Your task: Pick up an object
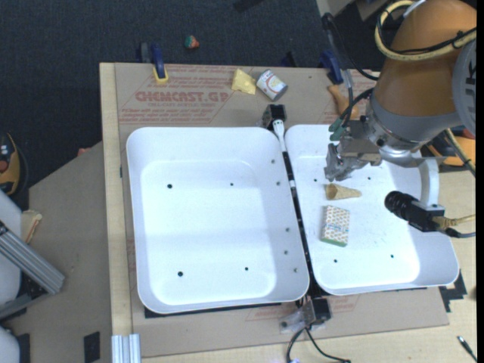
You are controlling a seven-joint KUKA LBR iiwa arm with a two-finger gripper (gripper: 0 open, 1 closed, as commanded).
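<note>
Gripper (338, 174) hangs just above a tan wedge (343, 193) in the right bin (423, 267), finger state unclear; descending off-centre could nudge it toward the patterned block (336, 224).

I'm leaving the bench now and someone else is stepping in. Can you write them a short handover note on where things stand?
Hand: low in the right white bin, just above the small tan wedge-shaped piece; nothing visible between its fingers.
Things: the tan wedge lies on the right bin floor; the speckled rectangular sponge-like block lies just below it, apart from it. A small white box and a yellow scrap sit on the cardboard behind the bins.
Done: the arm is down over the wedge.
Left: grasp and lift an object.
</note>
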